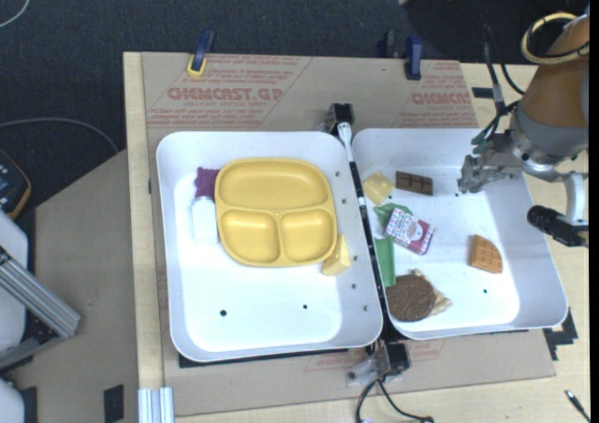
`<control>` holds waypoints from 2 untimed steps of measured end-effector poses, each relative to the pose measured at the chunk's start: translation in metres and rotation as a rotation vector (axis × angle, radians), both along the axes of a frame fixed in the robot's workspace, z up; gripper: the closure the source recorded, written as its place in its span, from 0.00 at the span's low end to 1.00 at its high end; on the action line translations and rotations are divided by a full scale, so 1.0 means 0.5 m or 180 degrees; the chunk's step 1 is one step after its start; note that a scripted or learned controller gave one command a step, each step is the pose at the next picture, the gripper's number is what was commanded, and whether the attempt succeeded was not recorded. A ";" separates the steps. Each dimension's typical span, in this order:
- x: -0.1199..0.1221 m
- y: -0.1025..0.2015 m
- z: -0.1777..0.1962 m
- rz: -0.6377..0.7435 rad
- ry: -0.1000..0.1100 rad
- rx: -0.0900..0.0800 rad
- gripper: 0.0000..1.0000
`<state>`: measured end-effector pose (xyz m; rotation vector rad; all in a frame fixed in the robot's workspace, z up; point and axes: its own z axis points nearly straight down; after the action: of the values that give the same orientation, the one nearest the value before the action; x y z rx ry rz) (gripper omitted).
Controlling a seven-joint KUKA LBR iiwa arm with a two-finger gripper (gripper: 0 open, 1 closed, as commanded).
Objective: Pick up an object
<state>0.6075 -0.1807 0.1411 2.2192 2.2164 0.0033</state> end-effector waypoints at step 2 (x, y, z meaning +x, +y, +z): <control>-0.007 0.005 0.172 0.0008 -0.0003 -0.0001 1.00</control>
<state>0.6042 -0.1783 0.2270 2.2159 2.2184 0.0042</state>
